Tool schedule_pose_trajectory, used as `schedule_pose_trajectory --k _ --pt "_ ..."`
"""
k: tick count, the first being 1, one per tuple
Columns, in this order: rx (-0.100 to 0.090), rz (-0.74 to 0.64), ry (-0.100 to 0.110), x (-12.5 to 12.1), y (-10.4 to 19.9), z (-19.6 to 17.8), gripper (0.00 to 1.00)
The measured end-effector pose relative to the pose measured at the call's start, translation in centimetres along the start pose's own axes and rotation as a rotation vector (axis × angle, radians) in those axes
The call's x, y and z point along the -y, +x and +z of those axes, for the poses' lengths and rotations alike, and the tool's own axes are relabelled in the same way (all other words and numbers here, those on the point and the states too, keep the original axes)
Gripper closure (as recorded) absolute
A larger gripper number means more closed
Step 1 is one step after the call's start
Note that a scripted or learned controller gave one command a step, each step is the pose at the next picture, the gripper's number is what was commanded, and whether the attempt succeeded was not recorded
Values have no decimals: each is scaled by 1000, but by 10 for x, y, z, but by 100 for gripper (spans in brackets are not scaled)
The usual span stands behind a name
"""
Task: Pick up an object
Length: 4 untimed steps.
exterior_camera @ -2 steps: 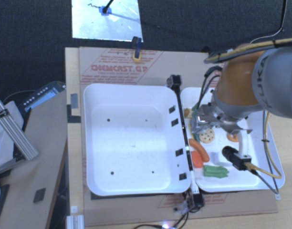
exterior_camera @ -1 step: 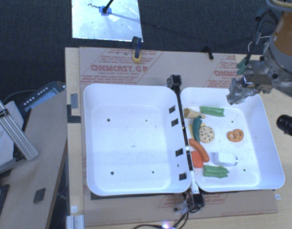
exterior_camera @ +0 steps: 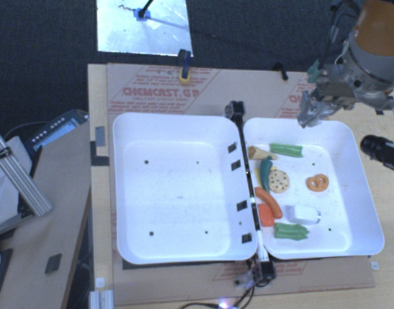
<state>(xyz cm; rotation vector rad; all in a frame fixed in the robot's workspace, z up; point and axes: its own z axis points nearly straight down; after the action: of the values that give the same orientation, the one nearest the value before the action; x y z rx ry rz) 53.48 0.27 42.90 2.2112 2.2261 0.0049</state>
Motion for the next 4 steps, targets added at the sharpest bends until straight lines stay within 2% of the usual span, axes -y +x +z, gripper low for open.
schedule_pose_trajectory --k 1,2,3,4 --pt "0 2 6 -49 7 52 100" --pt "0 -1 2 -119 21 81 100" --pt "-4 -8 18 -65 127 197 100" --pt "-2 -4 9 -106 207 308 100"
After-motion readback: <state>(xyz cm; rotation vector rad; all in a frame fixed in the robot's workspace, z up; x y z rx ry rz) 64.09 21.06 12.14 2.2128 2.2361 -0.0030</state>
